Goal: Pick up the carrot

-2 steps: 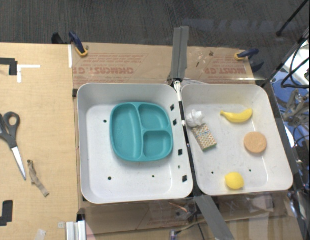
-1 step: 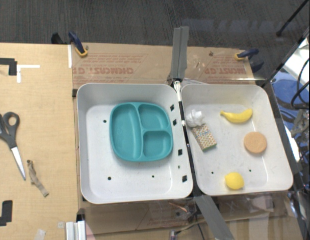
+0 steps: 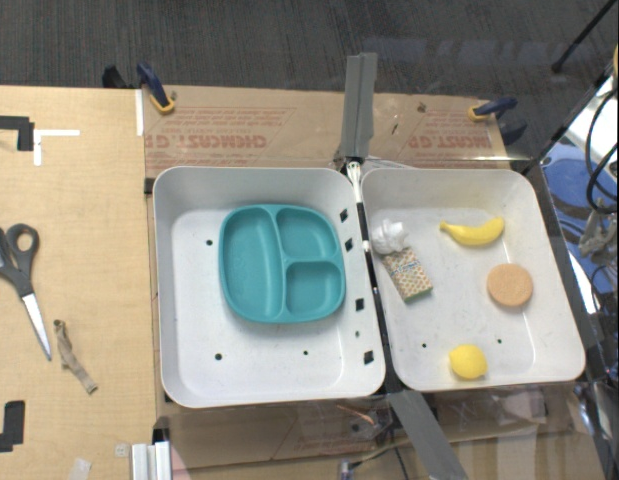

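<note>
The right white bin (image 3: 555,268) holds a yellow banana (image 3: 473,231) near its far side. A round tan disc (image 3: 510,285) lies right of its middle and a yellow lemon (image 3: 468,362) near its front wall. A small white object (image 3: 390,234) sits at the bin's left side, touching a patterned packet (image 3: 409,273). The left white bin (image 3: 161,298) holds a teal divided plate (image 3: 283,263) with three bare compartments.
Scissors (image 3: 21,273) and a small strip (image 3: 74,358) lie on the cardboard left of the bins. A grey divider bar (image 3: 359,98) stands behind the seam between the bins. Cables (image 3: 601,198) hang at the far right edge.
</note>
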Controlling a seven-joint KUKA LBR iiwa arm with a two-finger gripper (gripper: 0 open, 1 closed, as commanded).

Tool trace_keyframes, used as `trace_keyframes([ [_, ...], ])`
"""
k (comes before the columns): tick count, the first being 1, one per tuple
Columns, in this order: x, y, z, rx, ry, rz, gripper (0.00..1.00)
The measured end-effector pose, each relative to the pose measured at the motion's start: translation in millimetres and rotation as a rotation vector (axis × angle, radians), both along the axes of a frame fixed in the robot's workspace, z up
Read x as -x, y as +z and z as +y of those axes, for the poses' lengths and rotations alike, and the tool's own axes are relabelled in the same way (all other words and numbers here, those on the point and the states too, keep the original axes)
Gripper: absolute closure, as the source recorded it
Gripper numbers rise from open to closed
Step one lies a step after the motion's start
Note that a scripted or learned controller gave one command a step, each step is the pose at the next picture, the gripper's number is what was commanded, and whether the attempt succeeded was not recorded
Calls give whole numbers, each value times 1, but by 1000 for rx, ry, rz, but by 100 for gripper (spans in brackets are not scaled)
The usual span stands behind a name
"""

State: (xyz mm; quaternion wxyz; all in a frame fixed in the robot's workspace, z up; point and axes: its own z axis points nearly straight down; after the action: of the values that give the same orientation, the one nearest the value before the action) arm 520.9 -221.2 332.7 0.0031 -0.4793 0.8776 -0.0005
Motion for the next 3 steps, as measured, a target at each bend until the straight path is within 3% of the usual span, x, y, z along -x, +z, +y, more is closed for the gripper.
trace_keyframes([
  [1, 41, -3, 0, 0, 148, 2, 100],
  [2, 12, 4, 0, 1, 376, 0, 100],
  [3, 42, -4, 0, 1, 536, 2, 100],
])
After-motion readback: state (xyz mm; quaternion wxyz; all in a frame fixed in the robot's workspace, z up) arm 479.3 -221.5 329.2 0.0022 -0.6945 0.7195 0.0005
